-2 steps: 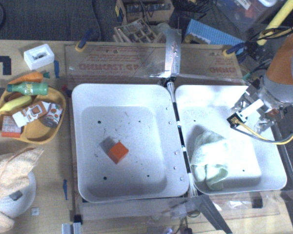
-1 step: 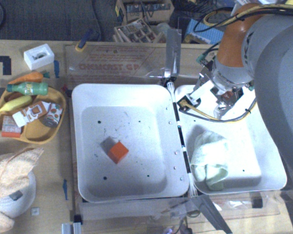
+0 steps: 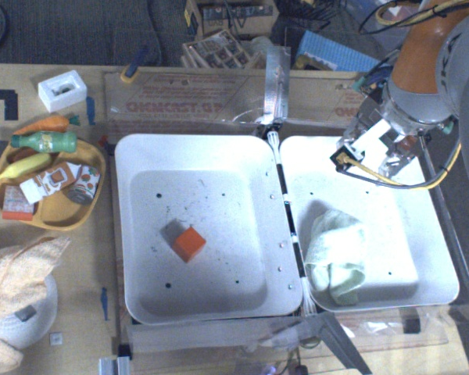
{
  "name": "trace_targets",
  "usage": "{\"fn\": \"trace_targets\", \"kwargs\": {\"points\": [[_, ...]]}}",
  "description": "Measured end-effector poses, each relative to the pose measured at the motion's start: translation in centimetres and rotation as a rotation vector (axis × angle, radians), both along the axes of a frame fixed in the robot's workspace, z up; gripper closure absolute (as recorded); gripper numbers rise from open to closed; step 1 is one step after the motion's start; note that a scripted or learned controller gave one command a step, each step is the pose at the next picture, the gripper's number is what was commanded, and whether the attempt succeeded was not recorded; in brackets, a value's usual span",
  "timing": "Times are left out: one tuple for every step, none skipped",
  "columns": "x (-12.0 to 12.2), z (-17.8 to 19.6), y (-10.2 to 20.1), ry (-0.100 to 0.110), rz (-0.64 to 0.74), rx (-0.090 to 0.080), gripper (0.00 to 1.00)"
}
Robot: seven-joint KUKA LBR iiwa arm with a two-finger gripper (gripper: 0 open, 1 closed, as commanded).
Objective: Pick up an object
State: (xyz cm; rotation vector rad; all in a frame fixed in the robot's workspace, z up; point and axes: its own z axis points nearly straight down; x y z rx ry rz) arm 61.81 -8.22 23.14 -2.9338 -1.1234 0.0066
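We noted a soft crumpled cloth [image 3: 336,252], an orange cube [image 3: 191,244]; claw [image 3: 373,151] hovered, grip state unclear.

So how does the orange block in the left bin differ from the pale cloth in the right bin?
The orange block is small, rigid and sharp-edged; the pale cloth is larger, soft and crumpled. The block is bright orange, the cloth whitish green. The block sits near the middle of the left bin; the cloth lies against the right bin's left wall. Both rest on a bin floor, apart from the gripper.
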Motion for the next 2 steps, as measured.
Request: {"fn": "trace_targets", "kwargs": {"points": [[-8.6, -11.3, -4.6, 0.003, 0.004, 0.003, 0.00], [-6.8, -7.4, -5.4, 0.001, 0.011, 0.002, 0.00]]}}
